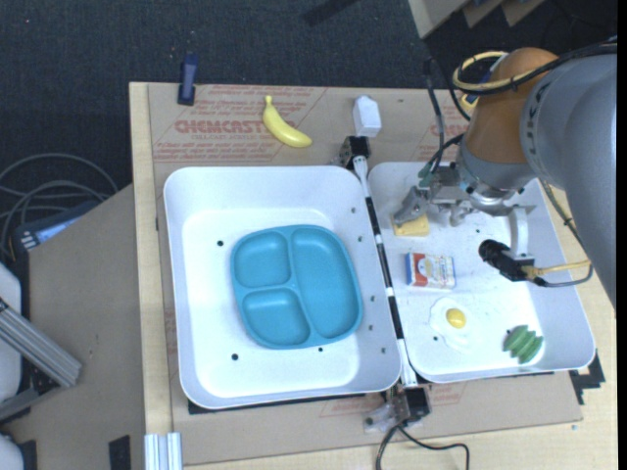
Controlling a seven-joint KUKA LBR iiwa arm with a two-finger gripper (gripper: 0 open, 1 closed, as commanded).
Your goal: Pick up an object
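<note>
The right bin holds a yellow cheese wedge, a small red, white and blue carton, a toy fried egg and a green ridged piece. My gripper hangs low over the bin's far left corner, just right of and above the cheese wedge, close to it. The grey arm with its orange band comes down from the upper right and hides the bin's far right part. I see nothing held in the gripper.
The left bin carries a blue divided plate. A toy banana lies on the bench behind that bin. A black connector with a yellow cable hangs from the wrist over the right bin.
</note>
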